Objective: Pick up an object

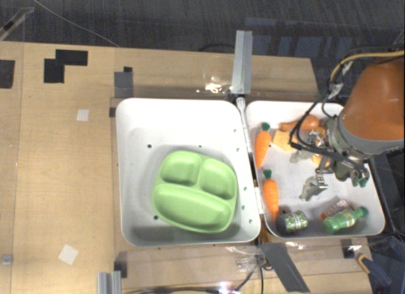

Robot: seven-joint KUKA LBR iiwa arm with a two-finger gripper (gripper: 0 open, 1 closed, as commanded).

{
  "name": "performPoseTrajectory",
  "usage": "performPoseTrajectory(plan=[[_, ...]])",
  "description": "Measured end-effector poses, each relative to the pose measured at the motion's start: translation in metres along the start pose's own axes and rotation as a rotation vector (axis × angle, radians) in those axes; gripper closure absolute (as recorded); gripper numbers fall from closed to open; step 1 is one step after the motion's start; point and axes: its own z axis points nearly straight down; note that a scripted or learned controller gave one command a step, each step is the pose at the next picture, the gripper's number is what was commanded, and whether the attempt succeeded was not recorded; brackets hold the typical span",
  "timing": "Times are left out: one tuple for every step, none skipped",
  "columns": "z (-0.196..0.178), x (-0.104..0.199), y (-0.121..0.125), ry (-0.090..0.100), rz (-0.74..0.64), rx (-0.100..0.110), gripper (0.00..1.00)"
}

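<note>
The right bin (pixel 378 220) holds several small items. One carrot (pixel 261 148) lies by its left wall, and a second carrot (pixel 271 198) lies below it. A green can (pixel 295 222) and a green bottle (pixel 343 219) lie on their sides along the front wall. A yellow block (pixel 282 140) and an orange piece (pixel 309 124) sit toward the back. My gripper (pixel 312 188) hangs over bare bin floor in the middle, above the can and right of the second carrot. Nothing shows in its grasp. The arm's orange band (pixel 378 100) covers the bin's right back corner.
The left bin (pixel 133 160) holds a green divided plate (pixel 195 189). A metal post (pixel 241 62) stands at the back between the bins. A small red-brown packet (pixel 335 208) lies by the bottle. Cables (pixel 335 81) loop off the wrist.
</note>
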Motion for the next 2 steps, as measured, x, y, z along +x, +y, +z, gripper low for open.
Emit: performPoseTrajectory(plan=[[0.085,-0.009,0.004,0.008,0.075,-0.002,0.00],[0.120,-0.081,-0.012,-0.006,0.246,-0.001,0.00]])
